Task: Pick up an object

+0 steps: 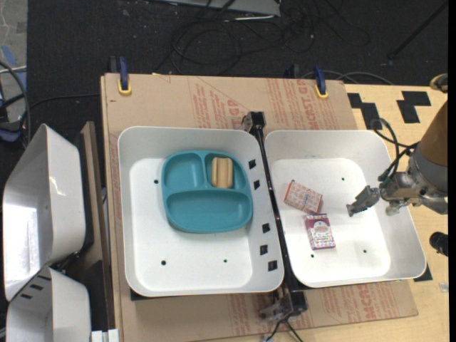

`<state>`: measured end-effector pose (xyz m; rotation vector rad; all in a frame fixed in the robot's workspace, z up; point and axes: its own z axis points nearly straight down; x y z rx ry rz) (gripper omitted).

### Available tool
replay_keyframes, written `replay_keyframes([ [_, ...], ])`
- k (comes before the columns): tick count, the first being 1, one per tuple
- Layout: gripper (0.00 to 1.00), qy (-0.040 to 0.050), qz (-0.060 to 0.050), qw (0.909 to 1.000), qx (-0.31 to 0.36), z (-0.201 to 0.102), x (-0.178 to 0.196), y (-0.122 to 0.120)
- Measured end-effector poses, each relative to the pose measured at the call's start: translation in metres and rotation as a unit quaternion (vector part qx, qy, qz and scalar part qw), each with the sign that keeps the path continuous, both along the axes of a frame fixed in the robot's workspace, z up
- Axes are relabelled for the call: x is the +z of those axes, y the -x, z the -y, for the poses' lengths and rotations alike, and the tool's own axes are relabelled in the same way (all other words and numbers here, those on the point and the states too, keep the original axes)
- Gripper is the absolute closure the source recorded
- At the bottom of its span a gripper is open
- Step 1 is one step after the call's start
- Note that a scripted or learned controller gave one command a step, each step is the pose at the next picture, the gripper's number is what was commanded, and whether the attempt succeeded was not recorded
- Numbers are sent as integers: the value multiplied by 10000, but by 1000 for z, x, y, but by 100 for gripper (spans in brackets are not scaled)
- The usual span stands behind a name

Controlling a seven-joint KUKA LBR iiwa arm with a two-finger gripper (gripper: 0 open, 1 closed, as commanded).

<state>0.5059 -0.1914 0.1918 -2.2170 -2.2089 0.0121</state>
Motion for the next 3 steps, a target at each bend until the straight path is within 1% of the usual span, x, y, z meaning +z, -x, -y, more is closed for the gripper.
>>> replay_keyframes([
  [1,0,15,65,10000,21,-1,7,-3],
  [2,0,8,49,10000,10,-6,-38,2],
  [3,0,10,79,10000,2,-3,-99,-1],
])
